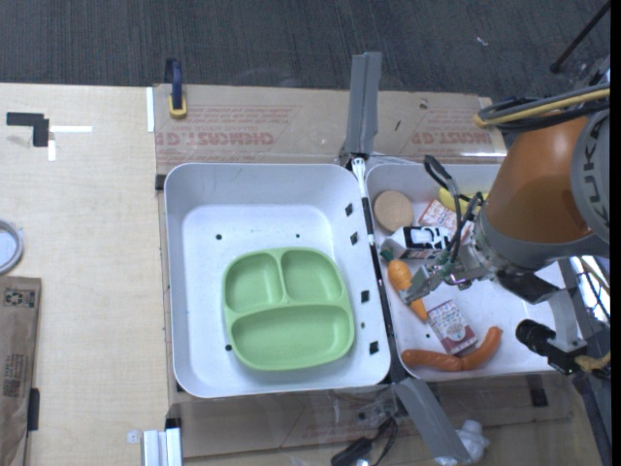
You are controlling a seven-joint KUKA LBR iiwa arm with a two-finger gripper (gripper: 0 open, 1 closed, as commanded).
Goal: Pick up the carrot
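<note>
The carrot (399, 276) is a small orange piece lying in the right bin (543, 357), close to its left wall. Its lower end shows again as an orange tip just below the gripper. My gripper (425, 282) hangs low over the carrot's right side, reaching in from the right under the grey arm with the orange band (539, 194). The gripper's metal parts cover the carrot's middle, so I cannot see whether it is touching the carrot.
A green divided plate (288, 308) lies in the left bin (184, 260). The right bin also holds a tan round disc (393, 209), a black-and-white packet (425, 238), a red-and-white packet (449, 324), a sausage (451, 359) and a yellow item (447, 201).
</note>
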